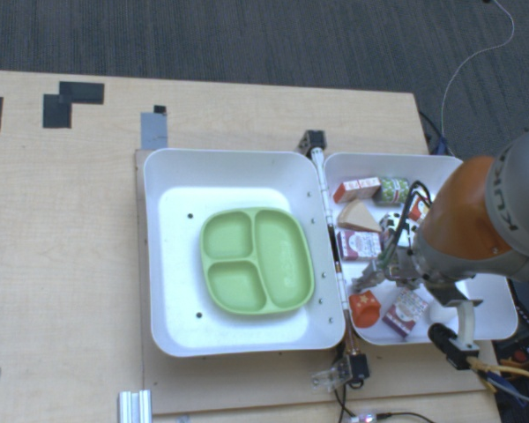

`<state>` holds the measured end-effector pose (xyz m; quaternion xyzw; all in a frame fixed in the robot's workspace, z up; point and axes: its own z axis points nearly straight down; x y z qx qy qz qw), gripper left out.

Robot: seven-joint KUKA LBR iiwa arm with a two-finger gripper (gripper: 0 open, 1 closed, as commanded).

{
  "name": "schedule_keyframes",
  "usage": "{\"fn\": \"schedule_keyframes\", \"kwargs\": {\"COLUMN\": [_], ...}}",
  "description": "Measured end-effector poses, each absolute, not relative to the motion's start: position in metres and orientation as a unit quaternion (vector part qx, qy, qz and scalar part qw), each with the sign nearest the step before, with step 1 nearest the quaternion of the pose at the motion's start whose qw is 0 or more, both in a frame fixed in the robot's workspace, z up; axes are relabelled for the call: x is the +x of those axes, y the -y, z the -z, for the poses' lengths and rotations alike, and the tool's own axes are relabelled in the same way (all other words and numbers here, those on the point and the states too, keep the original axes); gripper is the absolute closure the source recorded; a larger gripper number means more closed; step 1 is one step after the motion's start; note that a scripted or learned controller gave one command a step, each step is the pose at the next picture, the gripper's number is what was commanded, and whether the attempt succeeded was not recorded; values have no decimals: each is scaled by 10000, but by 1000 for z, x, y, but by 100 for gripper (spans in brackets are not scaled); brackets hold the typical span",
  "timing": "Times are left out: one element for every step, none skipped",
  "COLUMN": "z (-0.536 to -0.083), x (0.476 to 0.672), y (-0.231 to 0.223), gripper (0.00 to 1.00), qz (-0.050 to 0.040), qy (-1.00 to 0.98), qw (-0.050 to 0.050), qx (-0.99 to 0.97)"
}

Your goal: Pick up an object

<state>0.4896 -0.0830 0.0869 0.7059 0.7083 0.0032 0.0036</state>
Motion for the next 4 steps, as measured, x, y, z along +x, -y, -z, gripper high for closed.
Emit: {"fn": "schedule_keyframes", "kwargs": {"z": [-98,-98,-109,-109], "x": [492,492,494,494], "y": [83,83,82,82], "gripper": [100,0,100,0], "qz": [-53,-52,-68,-68], "qy": [-7091,-7091,-7100,-7101], "qw": [62,61,74,73], "qx": [7051,7051,7041,7040]}}
